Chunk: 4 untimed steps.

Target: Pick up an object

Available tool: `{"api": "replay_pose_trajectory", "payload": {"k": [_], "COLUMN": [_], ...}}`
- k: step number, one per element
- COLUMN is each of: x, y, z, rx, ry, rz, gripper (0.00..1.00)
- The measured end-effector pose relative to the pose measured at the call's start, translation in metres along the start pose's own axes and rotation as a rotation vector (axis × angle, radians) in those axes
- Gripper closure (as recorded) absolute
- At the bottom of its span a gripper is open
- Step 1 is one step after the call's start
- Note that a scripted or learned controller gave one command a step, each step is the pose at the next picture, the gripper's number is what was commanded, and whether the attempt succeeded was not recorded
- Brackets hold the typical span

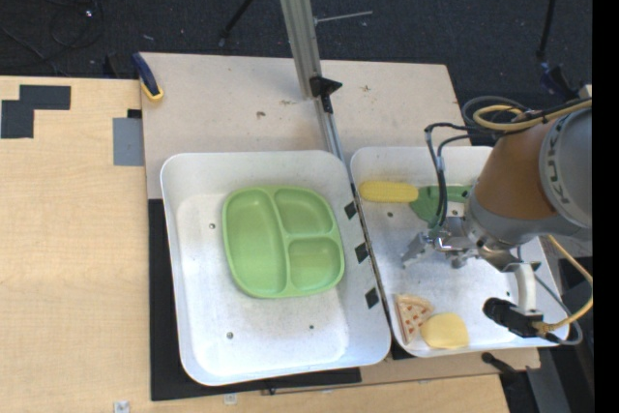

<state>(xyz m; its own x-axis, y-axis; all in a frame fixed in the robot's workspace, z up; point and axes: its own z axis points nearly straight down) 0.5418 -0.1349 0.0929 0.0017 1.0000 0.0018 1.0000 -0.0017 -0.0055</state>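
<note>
While the arm (527, 179) is reaching in from the right, we're seeing the gripper (437, 247) down low in the right bin (455, 290), over bare floor near the middle. The metal fingers (418, 249) are looking spread, pointing left, with nothing between them, so we're not calling anything held.

Candidates for the pick are all lying in that same bin. A yellow banana-shaped toy (387, 192) is sitting near the top left corner, just beside the divider wall. A green object (432, 201) is lying right next to it, partly tucked under the wrist, so we're not able to say what it is. At the bottom edge, a pizza-slice toy (413, 314) and a round yellow piece (446, 332) are touching or nearly touching each other.

The left bin (193, 305) is holding just a green divided plate (284, 240), lying flat and well apart from the gripper. We're guessing it's flat and wide enough to be a poor grasp target anyway.

Our read: the gripper is sitting between the two clusters, closest to the green object. We're judging the grasp as not yet made. The risk we're flagging is closing on bare bin floor, since nothing is lined up between the fingers.
</note>
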Motion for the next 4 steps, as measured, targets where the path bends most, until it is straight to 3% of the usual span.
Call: {"api": "replay_pose_trajectory", "payload": {"k": [1,2,3,4], "x": [-0.002,0.000,-0.001,0.049], "y": [0.000,0.005,0.005,0.011], "z": [-0.012,-0.075,-0.110,-0.106], "rx": [-0.001,-0.009,-0.007,-0.002], "ry": [-0.001,-0.002,-0.002,0.000], "rz": [0.004,-0.003,-0.002,-0.005], "gripper": [1.00,1.00,1.00,1.00]}}
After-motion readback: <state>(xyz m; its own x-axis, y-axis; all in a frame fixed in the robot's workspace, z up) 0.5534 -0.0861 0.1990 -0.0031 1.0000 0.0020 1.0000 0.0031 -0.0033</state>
